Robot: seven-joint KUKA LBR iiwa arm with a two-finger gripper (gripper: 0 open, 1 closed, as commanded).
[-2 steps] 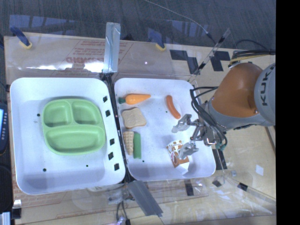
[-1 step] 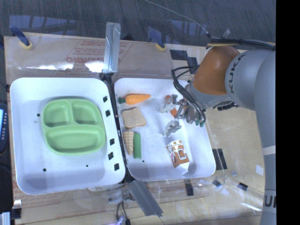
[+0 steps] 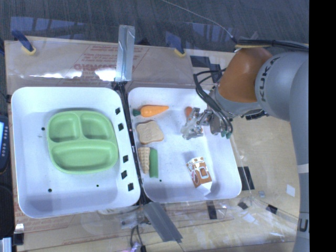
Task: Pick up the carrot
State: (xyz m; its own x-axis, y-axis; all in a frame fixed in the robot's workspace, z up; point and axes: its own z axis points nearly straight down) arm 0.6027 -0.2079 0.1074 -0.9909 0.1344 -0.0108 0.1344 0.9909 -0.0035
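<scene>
Two shallow white plastic bins sit side by side on the table [image 3: 63,51]. The left bin [image 3: 26,193] holds a green three-compartment plastic tray [image 3: 82,140] near its middle. In the right bin [image 3: 173,190], the orange toy carrot [image 3: 152,110] lies at the far left corner, with the tan toy bread slice [image 3: 149,132] just in front of it. Nearer still, against the left wall, a yellow toy corn cob [image 3: 144,159] and a green toy vegetable stick [image 3: 154,162] lie touching side by side. A small brown-and-white carton [image 3: 200,172] lies toward the near right. The tool [image 3: 193,127] hangs over the bin's right-centre, well right of the carrot.
</scene>
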